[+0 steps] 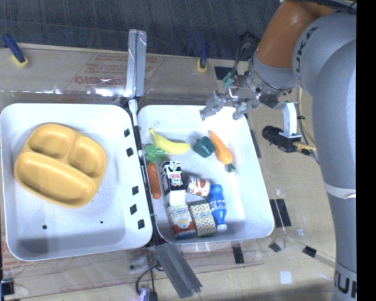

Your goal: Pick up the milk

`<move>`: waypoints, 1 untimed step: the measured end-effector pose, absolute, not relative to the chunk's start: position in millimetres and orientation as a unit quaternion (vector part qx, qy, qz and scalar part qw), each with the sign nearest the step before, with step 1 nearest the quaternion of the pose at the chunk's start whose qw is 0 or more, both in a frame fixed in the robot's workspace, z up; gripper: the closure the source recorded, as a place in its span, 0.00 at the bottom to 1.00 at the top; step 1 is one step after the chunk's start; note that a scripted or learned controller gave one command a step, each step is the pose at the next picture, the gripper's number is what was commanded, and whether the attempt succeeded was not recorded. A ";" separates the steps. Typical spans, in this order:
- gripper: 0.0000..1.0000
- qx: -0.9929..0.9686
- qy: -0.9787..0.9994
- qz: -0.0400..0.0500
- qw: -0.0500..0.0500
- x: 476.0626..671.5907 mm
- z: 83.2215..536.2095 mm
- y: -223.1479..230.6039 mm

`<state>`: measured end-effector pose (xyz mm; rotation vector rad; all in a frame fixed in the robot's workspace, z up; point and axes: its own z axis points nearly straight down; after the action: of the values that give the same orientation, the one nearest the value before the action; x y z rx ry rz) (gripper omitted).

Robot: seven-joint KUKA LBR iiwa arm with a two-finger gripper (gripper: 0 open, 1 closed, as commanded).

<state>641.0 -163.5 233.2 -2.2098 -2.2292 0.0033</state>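
The milk (172, 175) is a small carton with black and white cow patches. It stands in the middle of the right bin (258, 187), between a sausage and a red and white can. My gripper (224, 110) hovers over the bin's far edge, up and to the right of the milk and well apart from it. Its fingers (207, 111) are spread open with nothing between them.
Around the milk lie a banana (170, 145), a green pepper (203, 146), a carrot (220, 148), a sausage (153, 180), a can (198, 185), a blue bottle (217, 207) and small boxes (180, 216). The left bin (81, 231) holds a yellow loaf-shaped thing (59, 163).
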 end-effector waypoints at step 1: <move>0.00 -0.691 -0.723 0.001 0.000 657.6 227.1 -179.7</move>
<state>657.6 -179.7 227.1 -2.1691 -2.2722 0.0018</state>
